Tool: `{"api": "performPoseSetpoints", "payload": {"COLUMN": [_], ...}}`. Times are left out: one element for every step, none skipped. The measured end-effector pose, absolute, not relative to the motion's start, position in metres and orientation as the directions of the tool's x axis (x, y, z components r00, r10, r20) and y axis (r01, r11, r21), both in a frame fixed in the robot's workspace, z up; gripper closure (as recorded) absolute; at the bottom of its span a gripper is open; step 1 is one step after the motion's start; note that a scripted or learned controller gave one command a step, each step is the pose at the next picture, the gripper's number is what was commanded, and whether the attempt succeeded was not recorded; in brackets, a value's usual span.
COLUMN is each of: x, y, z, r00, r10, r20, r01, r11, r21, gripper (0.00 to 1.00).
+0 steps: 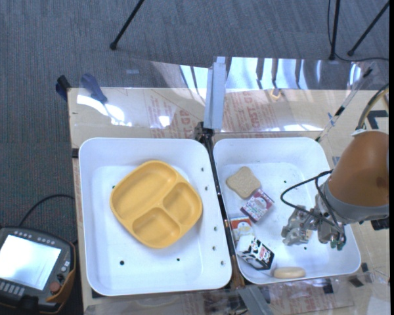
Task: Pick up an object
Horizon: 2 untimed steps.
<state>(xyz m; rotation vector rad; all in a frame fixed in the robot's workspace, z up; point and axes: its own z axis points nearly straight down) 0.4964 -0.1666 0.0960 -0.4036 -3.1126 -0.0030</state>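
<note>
- Yellow three-compartment plastic tray (156, 203) lies in the white left bin (98, 241).
- Tan toast-shaped slice (243, 182).
- Black-and-white cow-patterned carton (256, 252).
- Red-and-white packet (257, 206).
- Pale beige oval piece (289, 273).

Glossy yellow plastic tray (156, 204) (smooth) in a matt white plastic bin (92, 176).

My gripper (302, 231) hangs low in the right bin (285, 151), toast slice (243, 182) and cartons off to its left, yellow tray (156, 203) in the left bin (98, 241)
</note>
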Motion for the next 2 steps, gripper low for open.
{"api": "performPoseSetpoints", "payload": {"x": [0.4791, 0.478], "y": [-0.1075, -0.1071], "z": [0.1956, 0.201], "r00": [-0.959, -0.96], "r10": [0.284, 0.281], "r20": [-0.008, 0.001], "r01": [0.284, 0.281], "r11": [0.959, 0.96], "r21": [0.003, 0.001], "gripper": [1.0, 1.0]}}
